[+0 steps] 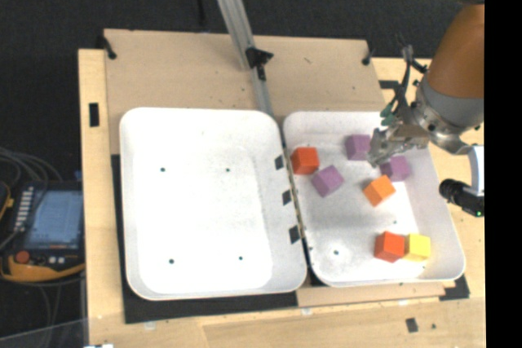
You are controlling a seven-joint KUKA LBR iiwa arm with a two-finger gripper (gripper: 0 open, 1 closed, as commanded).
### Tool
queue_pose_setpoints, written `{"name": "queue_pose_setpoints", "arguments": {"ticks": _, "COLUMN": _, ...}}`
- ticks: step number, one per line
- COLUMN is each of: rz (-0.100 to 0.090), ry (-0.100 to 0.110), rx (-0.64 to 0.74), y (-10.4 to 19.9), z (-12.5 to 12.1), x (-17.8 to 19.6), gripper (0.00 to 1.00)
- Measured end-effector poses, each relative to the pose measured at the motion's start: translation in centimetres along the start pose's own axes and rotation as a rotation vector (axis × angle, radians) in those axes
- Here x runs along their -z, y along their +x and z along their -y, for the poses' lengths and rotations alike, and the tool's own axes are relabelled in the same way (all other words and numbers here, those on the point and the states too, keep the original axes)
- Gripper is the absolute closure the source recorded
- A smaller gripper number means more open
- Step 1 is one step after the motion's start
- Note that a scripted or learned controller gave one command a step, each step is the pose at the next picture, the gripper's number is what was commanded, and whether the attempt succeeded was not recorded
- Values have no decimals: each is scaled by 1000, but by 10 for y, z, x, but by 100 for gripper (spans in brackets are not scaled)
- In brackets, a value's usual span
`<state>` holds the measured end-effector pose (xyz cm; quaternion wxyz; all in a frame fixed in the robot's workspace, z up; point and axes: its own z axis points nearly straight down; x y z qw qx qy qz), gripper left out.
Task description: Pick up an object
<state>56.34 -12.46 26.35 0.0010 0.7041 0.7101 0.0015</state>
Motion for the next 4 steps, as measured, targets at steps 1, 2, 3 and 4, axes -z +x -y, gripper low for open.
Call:
{"name": "queue_pose_setpoints", "arguments": {"ticks": 1, "rz": 1, "ry": 3, "rx": -3, "y": 44, "z": -18, "x": -13, "gripper": 100}}
{"name": "queue_pose_setpoints", "arguments": {"ticks": 2, "rz": 0, "ry": 1, "rx": -1, "y": 100, "z": -37, "x": -6, "gripper": 100}}
{"name": "queue_pose_setpoints", "arguments": {"ticks": 3, "rz": 0, "ry": 1, "rx": -1, "y": 151, "z": -48, "x": -1, "gripper": 100}}
{"name": "queue_pose_setpoints", "arguments": {"ticks": 4, "rz": 0, "ry": 1, "rx": -1, "y": 207, "z": -62, "x": 1, "gripper": 100}}
